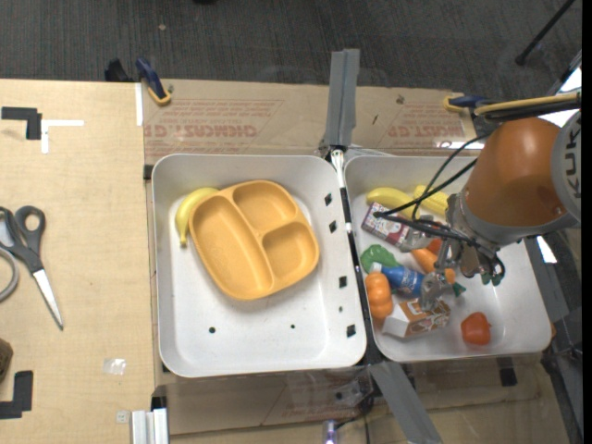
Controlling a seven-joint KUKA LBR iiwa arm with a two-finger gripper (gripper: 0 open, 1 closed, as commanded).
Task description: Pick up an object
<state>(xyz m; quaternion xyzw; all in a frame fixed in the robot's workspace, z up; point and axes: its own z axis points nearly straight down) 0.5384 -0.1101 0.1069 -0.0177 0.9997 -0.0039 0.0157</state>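
The view looks down on 2 white bins side by side. Nearest in the right bin (532, 336) lie a red tomato (475, 328) and a small carton (416, 320), with an orange fruit (378, 292) just left of the carton by the bin wall. Above the carton sits a blue bottle (403, 278), a green piece (373, 256) beside it. The gripper (433, 288) hangs low over this heap, right at the carton's upper edge and the bottle's right end — whether its jaws are apart or together cannot be told, since wrist and cables crowd them, and nothing is plainly seen between them. An orange carrot (424, 258) lies just above the gripper. Farther back rest a dark wrapped packet (386, 225) and a yellow banana (390, 196) by the far wall. The arm (514, 185), orange-banded, comes in from the right over the bin.

In the left bin (250, 345) a yellow 3-part plate (250, 239) lies tilted, with a second banana (188, 210) touching its far left rim. Scissors (35, 257) lie on the bench at far left
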